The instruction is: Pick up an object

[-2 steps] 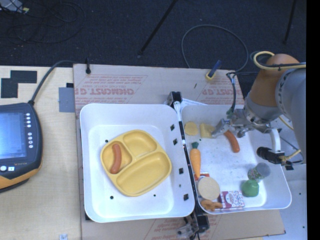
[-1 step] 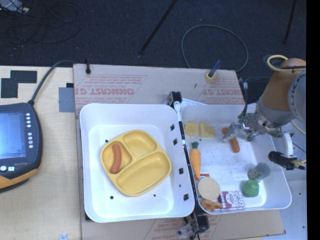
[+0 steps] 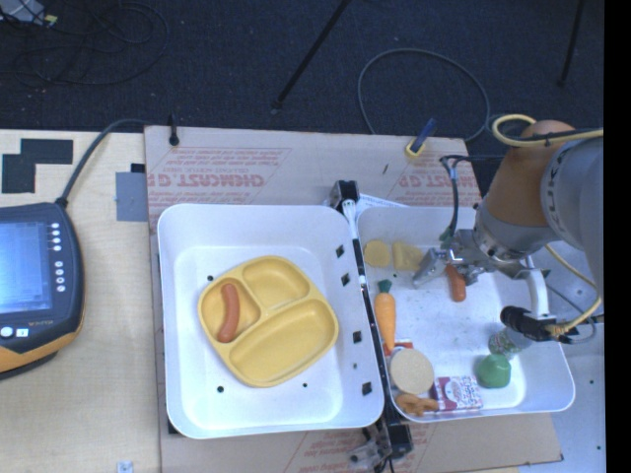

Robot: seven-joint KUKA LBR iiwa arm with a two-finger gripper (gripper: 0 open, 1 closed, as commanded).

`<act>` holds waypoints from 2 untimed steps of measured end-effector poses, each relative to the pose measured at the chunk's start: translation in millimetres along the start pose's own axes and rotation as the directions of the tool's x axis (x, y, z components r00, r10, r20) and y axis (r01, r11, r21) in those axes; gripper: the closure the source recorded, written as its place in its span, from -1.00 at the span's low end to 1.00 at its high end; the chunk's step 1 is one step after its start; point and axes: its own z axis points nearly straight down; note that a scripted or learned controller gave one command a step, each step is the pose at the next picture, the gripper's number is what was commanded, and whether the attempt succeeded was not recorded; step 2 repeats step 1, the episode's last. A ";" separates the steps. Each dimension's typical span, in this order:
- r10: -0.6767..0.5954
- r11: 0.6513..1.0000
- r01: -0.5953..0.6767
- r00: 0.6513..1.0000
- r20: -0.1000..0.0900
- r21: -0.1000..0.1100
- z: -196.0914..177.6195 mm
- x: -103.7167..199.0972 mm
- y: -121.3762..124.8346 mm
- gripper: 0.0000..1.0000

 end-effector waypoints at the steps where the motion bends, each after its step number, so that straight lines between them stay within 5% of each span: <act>1: 0.004 1.000 -0.004 1.000 0.001 -0.002 -11.0 -2.5 0.8 1.00; 2: 0.004 1.000 -0.004 1.000 0.001 -0.002 -11.0 -2.5 0.8 1.00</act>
